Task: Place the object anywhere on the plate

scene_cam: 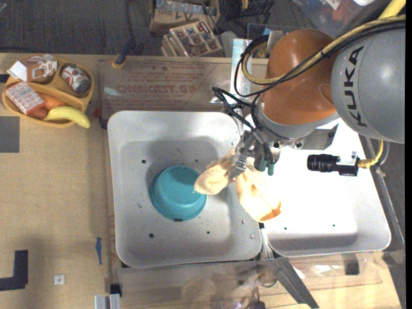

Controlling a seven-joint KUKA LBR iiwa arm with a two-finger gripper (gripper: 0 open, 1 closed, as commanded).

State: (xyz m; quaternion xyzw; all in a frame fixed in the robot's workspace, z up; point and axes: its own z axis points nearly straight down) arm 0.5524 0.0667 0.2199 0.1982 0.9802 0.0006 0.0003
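Observation:
A teal plate (178,192) lies in the left white bin (129,140), left of centre. My gripper (241,163) hangs over that bin's right side, reaching in from the right. It is shut on a pale yellow, soft-looking object (211,179), which trails down-left from the fingertips. The object's lower end overlaps the plate's right rim in this view and looks slightly blurred. A second yellow-orange object (258,202) lies just below the gripper, across the wall between the two bins.
The right white bin (335,224) sits under the arm, with a black cylindrical part (324,163) above it. A yellow tray with a banana and toy food (46,95) stands at the bench's far left. Boxes lie beyond the bench's back edge.

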